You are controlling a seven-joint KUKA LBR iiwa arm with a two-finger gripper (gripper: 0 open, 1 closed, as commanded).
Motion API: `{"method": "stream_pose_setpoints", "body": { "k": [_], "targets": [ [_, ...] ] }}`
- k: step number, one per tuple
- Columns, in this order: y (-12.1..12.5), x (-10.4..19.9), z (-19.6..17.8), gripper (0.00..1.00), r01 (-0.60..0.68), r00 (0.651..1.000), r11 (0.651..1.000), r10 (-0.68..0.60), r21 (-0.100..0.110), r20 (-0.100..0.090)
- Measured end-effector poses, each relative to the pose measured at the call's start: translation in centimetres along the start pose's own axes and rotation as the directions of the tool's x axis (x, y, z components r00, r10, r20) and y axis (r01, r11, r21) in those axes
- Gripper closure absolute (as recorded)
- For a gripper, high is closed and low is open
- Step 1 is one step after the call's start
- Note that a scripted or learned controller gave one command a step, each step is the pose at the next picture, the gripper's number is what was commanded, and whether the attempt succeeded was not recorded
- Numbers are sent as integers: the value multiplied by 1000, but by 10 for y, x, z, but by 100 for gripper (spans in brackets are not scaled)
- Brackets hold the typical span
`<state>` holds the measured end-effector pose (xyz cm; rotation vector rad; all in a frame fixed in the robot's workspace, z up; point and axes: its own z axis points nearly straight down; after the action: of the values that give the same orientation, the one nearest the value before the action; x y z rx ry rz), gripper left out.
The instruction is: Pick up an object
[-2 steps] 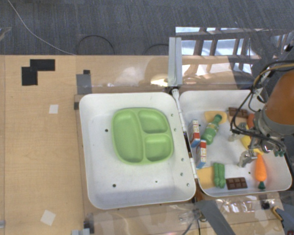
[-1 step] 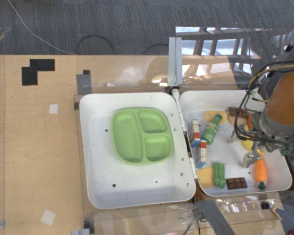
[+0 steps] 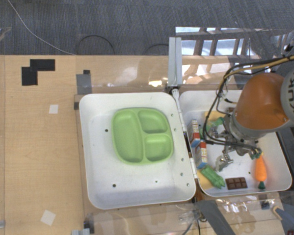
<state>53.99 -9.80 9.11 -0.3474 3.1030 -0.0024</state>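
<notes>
The right bin (image 3: 284, 180) holds several small items. An orange carrot (image 3: 260, 170) lies at its right side, and a brown chocolate bar (image 3: 236, 184) sits near the front wall. A green leafy piece (image 3: 212, 177) rests at the front left. Thin tubes (image 3: 196, 130) lie along the left wall, and a yellow item (image 3: 214, 118) sits partly under the arm. My gripper (image 3: 224, 160) hangs over the middle of this bin, between the green piece and the carrot, just above the chocolate bar. Nothing shows in its grasp.
The left bin (image 3: 99, 190) holds a green divided plate (image 3: 140, 135). The orange-banded wrist (image 3: 260, 102) covers the back right of the right bin. A metal divider (image 3: 185, 137) separates the two bins.
</notes>
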Motion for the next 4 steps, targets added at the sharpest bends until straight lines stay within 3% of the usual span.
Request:
{"method": "stream_pose_setpoints", "body": {
  "k": [1,2,3,4],
  "targets": [
    [-34,-82,4,0,17,1000,1000,-17,-1,-7],
    [-84,-88,4,0,50,999,999,-50,1,-6],
    [-97,-14,2,0,97,995,995,-97,1,-8],
    [-56,0,1,0,104,995,995,-104,1,-4]
  ]
}}
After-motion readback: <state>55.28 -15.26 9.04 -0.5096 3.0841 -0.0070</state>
